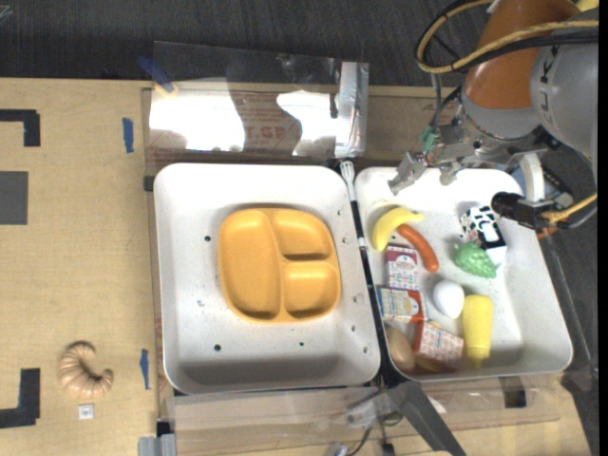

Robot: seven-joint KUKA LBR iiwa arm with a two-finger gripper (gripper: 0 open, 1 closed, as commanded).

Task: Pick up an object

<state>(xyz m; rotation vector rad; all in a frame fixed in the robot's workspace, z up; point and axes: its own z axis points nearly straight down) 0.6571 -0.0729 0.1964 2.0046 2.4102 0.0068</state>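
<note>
You look down on a tan cardboard-coloured bench top (66,255) marked with black tape corners (24,126) and short blue tape strips (127,135). Behind it runs dark grey carpeted floor (237,8). At the bench's back edge, a clear plastic sheet (242,112) catches a bright glare of light.

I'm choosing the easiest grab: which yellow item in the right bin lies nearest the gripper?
The banana, at the bin's upper left, just below the gripper. The yellow corn lies much farther, near the bin's lower edge.
</note>
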